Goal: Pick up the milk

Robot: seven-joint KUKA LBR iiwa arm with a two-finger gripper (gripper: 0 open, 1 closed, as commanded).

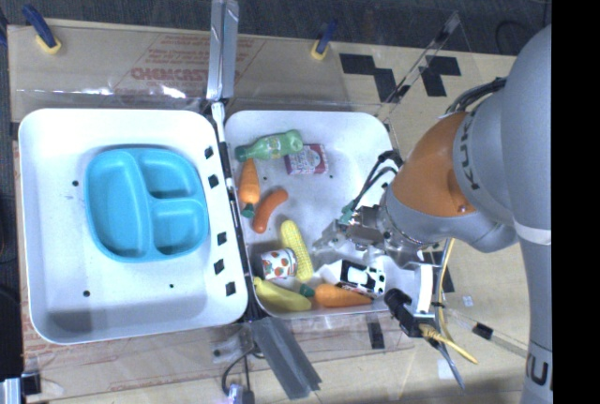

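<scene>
The milk (pixel 362 277) — a small white carton with black cow patches — lies in the right bin (pixel 361 126), close to its near edge and toward the near right corner. The gripper (pixel 349 237) hangs right above it, at the carton's far side; whether its pincer is spread or pressed together, I cannot tell from up here, and nothing shows pinched in it.

Working outward along that near edge: one carrot (pixel 339 296) just left of the milk, touching it by the look of things, then one banana (pixel 279 296) in the near left corner, with one small can (pixel 277 264) just beyond it. One corn cob (pixel 297 248) leans beside the can. Further up the left wall — one sausage (pixel 269 208) and a second carrot (pixel 248 184). Along the far side, one green bottle (pixel 269 147) on its side and one reddish packet (pixel 306 160) just right of it.

So: two carrots, one of everything else.

The left bin (pixel 56 140) carries a single blue divided tray (pixel 148 202), three compartments, sitting near the middle.
</scene>
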